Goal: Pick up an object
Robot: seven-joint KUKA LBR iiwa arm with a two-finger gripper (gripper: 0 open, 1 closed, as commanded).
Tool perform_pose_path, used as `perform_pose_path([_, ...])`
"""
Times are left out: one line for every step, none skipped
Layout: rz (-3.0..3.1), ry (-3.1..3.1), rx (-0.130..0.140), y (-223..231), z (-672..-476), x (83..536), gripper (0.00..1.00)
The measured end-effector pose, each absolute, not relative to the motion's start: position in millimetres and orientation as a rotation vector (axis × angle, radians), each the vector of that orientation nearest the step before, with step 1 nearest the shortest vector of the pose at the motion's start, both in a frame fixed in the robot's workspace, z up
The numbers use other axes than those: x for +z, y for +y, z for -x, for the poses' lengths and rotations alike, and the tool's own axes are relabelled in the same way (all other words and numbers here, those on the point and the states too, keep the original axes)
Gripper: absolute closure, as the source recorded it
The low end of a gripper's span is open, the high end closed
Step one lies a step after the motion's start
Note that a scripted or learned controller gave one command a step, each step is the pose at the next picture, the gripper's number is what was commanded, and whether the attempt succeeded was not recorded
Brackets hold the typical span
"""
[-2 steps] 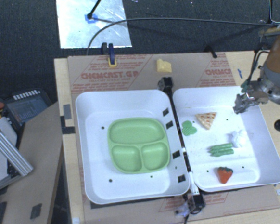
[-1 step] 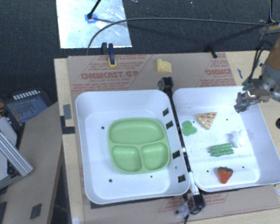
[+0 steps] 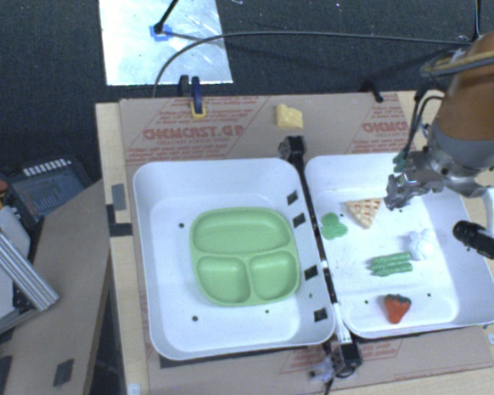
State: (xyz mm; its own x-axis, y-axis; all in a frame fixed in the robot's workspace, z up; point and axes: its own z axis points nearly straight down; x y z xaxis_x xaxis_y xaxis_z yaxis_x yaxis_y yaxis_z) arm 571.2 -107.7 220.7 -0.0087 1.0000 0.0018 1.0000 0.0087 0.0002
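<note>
The grey arm (image 3: 471, 124) with its orange band reaches in from the right, and its pincer (image 3: 397, 191) hangs low over the upper part of the right bin (image 3: 472, 298). The pincer is dark and small here, so whether it is released or clenched cannot be told; nothing can be seen gripped in it.

Just to the left of the pincer, on the floor of the right bin, lies a pizza slice (image 3: 364, 211), a tan wedge with red spots. It is very close to the pincer tip, but contact cannot be made out. Left of the slice, near the divider between the bins, sits a small green leafy piece (image 3: 333, 226). Lower down in the same bin lies a bunch of green beans (image 3: 389, 264), with a small white object (image 3: 417, 243) just beside its right end. Near the bin's front edge sits a strawberry (image 3: 397, 307), red with a green top, well apart from the pincer.

The left bin (image 3: 161, 242) holds a green divided plate (image 3: 243, 255) with one wide compartment at the back and two smaller ones at the front.

Both bins rest on a brown board on the desk (image 3: 121, 160). Behind the bins, on the board, lies a yellow block of cheese (image 3: 289, 116), and farther left a blue and yellow clamp (image 3: 195, 94) grips the board's back edge. A black cable (image 3: 319, 33) arcs across the back.
</note>
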Motion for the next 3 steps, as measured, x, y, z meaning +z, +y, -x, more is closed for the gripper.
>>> perform_pose_path([2.21, -2.231, -0.003, -64.4, -564.4, 224.9, 1.0])
perform_pose_path([2.21, -2.23, -0.001, -8.3, -548.0, 220.2, 1.0])
perform_pose_path([2.209, -2.231, -0.002, 43.8, -545.1, 212.0, 1.0])
